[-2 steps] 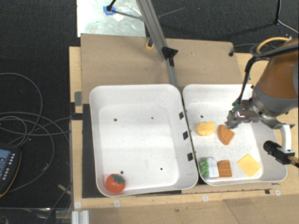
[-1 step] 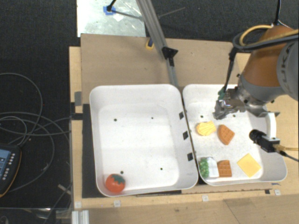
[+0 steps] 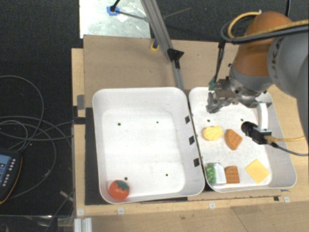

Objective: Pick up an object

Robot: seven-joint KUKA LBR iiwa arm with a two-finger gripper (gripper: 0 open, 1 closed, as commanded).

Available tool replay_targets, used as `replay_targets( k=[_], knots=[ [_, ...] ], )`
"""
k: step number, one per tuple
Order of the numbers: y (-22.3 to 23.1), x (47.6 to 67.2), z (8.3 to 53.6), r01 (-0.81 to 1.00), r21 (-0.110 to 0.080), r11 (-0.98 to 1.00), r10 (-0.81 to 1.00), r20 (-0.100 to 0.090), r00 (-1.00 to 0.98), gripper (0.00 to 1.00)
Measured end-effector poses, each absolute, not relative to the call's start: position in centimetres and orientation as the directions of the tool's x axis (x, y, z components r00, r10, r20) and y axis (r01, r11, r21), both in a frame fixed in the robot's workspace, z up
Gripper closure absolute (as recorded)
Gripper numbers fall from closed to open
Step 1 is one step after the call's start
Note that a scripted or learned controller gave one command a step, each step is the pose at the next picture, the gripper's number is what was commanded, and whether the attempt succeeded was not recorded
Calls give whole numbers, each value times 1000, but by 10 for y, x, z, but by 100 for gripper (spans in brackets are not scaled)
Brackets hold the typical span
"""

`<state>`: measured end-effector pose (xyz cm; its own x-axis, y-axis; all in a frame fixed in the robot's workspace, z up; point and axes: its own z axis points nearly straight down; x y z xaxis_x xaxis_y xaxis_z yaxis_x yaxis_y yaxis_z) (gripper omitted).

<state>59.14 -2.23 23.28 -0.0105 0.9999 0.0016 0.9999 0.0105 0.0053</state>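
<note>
The arm (image 3: pixel 270 47) reaches in from the right, wrist bent down over the back of the right bin (image 3: pixel 289 178), its end effector (image 3: pixel 215 105) hanging above the bin floor; whether it is open I cannot tell, and nothing shows in its grasp. Below it lie a yellow toy (image 3: pixel 212 133), orange wedge (image 3: pixel 233 139), cheese (image 3: pixel 257 170), brown block (image 3: pixel 231 174) and green piece (image 3: pixel 211 172). A tomato (image 3: pixel 119 189) sits in the left bin's (image 3: pixel 140 95) near corner.
</note>
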Motion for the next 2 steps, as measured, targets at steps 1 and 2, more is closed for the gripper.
replay_targets(
  k=[1, 2],
  knots=[
    [30, 623, 237, 1000, 5, 11, 1000, 3, -11, 100],
    [78, 644, 245, 1000, 5, 10, 1000, 2, -10, 100]
  ],
)
